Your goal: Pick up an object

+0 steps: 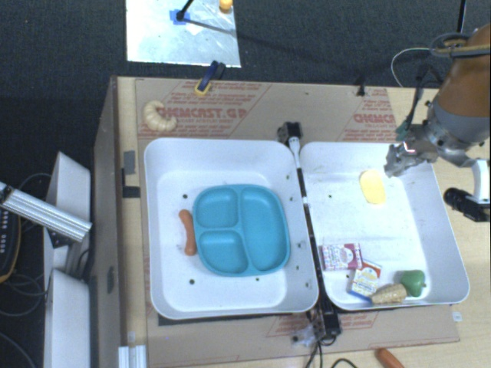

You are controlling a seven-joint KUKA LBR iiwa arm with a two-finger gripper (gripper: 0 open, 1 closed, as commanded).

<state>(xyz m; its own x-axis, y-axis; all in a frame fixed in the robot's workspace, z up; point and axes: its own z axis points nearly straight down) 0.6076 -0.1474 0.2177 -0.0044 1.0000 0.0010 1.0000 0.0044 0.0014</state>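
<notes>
**Gripper above the right bin, close to the yellow piece**

We note a pale yellow object lying flat on the floor of the right bin, in its upper half, a little toward the divider. Nothing rests on it and it touches no other item.

Just up and to the right of it we see the gripper, a grey block at the end of the arm, which comes in from the right over the bin's far corner. The tip sits near the yellow object but apart from it. We cannot tell from this slant how the fingers stand, and we see nothing held.

Along the near edge of the same bin we record a small cluster: a red and white carton, a smaller packet with blue and yellow print beside it, a tan root-like piece touching that packet, and a green pepper-like item just beside the tan piece.

The left bin holds a blue divided plate near its middle, three compartments showing. An orange sausage-shaped item lies on the bin floor just left of the plate, lengthwise along its edge.

Outside the bins, on the cardboard bench top, we note a pale curled item at the upper left and a blue and yellow tool at the back edge.
</notes>
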